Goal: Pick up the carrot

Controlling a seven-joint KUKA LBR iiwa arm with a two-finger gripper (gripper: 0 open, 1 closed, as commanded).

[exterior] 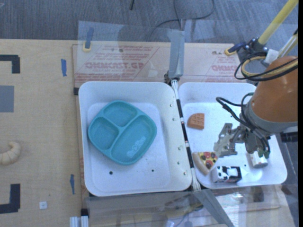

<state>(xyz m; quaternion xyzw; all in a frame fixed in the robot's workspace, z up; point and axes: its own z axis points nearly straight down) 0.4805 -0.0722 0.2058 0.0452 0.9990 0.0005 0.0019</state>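
Single overhead view. The wooden desk [42,108] carries two shallow white bins side by side.

Left white bin [94,174]: it holds one teal plastic plate with three compartments [122,132], lying flat near the bin's middle.

Right white bin [203,91]: a small orange-brown waffle-shaped piece [196,121] lies toward the bin's left wall. A toy pizza slice with red and yellow topping [206,161] sits nearer the front, close to the divider between the bins. Just beside it, toward the front edge, is a small black-and-white toy figure [227,174].

Arm: the grey arm with the orange band [277,96] reaches in from the right and hangs over the right bin. Its metal pincer [228,144] is low over the bin floor, between the waffle piece and the black-and-white figure and just right of the pizza slice. We cannot tell whether the pincer is open or closed, and we see nothing gripped in it.

Carrot: we cannot tell where it lies; nothing we can make out in either bin reads clearly as a carrot.

Outside the bins, a pale curved croissant-like item [9,152] rests at the desk's left edge.
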